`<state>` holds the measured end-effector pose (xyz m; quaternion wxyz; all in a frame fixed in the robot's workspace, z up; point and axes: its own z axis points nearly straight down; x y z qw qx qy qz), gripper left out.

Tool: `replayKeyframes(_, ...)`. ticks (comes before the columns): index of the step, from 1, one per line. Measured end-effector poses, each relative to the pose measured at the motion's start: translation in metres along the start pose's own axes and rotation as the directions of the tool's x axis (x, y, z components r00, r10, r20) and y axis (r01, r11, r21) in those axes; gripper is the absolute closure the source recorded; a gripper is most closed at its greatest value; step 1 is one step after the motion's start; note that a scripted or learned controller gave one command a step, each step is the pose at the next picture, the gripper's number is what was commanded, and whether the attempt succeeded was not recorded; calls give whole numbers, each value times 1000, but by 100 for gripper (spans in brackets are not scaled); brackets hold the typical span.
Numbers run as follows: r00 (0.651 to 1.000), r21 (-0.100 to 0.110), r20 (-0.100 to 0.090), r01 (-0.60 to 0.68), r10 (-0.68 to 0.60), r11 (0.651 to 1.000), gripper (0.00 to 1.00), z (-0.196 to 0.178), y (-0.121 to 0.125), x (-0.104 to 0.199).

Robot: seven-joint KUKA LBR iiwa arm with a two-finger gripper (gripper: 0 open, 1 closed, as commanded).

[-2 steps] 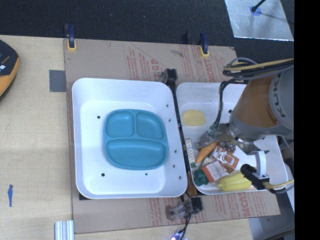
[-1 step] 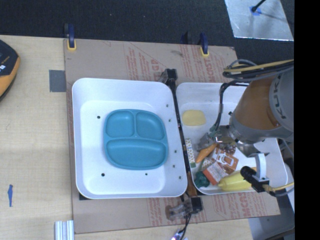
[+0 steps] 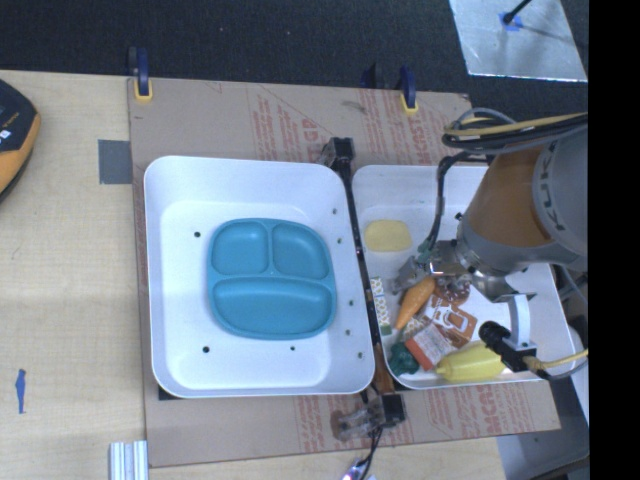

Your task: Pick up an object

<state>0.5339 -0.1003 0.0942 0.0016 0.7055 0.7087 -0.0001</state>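
Observation:
The right bin (image 3: 400, 182) holds several small objects: a pale yellow round piece (image 3: 387, 235), an orange carrot-like piece (image 3: 413, 301), a red and white packet (image 3: 443, 330), a green piece (image 3: 402, 357) and a yellow banana-like piece (image 3: 470, 366). My gripper (image 3: 437, 270) reaches down into this bin from the right, just above the carrot and the packet. The grey arm with its orange band (image 3: 510, 203) covers the bin's right half.
The left bin (image 3: 172, 268) holds a blue divided plate (image 3: 271, 276). Black clamps (image 3: 339, 152) sit between the bins at the far edge. Cables (image 3: 500, 128) loop over the arm. A yellow and black device (image 3: 15, 133) lies at the far left.

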Motion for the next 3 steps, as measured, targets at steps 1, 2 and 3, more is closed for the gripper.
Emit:
replayKeyframes(1, 1000, -5, 3, -1, 1, 1000, 100, -13, 1, -2)
replayKeyframes(2, 1000, -6, -5, 7, -7, 1000, 100, -103, 38, 65)
replayKeyframes(3, 1000, 3, -5, 5, -5, 1000, 100, -125, 28, 122)
